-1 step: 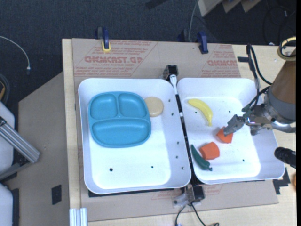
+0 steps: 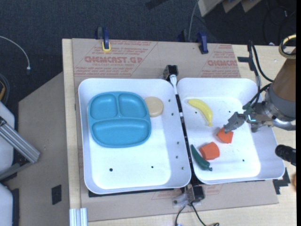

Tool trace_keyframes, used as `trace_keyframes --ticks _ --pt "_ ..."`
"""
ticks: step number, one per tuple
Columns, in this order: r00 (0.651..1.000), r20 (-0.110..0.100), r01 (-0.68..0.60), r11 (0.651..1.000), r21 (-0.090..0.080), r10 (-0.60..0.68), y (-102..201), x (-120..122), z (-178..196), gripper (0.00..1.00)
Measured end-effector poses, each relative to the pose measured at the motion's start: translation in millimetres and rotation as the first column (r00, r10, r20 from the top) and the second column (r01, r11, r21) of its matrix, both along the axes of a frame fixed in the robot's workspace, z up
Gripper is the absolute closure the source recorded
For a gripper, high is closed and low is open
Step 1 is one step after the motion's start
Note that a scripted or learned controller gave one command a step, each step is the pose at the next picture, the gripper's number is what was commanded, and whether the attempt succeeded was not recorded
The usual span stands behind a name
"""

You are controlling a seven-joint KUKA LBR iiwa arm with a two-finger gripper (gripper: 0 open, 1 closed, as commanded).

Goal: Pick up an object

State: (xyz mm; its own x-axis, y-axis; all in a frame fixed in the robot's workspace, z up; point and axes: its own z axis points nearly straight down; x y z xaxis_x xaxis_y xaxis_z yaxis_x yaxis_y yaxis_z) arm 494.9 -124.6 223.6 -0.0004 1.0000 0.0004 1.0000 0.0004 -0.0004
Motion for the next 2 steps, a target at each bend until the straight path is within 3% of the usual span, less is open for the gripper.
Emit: trace_keyframes --ticks 2 --pt "1.0 -0.006 0.0 1.0 0.002 0.0 9 -4 -108 0.0"
